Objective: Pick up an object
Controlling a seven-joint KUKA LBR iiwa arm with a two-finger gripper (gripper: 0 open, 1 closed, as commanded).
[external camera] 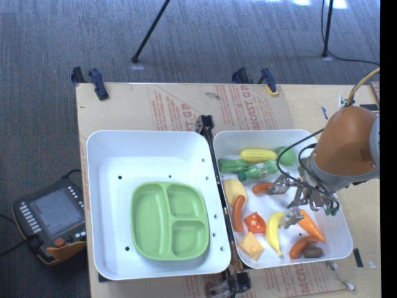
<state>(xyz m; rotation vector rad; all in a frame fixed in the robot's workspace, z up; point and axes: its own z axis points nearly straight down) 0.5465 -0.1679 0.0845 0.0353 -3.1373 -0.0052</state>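
The right bin [291,135] holds several toy foods: a corn cob [257,155], green vegetables [239,166], a red chili [263,188], a red sausage [239,213], a banana [274,231], a cheese wedge [251,246] and an orange carrot [311,227]. My gripper [298,213] reaches down into this bin from the right, below the orange band [344,144]. It hangs low over the spot between the banana and the carrot, close to the carrot's thick end. The arm hides part of the bin's right side.
The left bin [111,154] holds a green divided plate [169,221]. A control pendant [49,219] lies off the bench's left edge. Clamps [98,82] grip the bench's far edge. Tripod legs [152,27] stand on the carpet behind.
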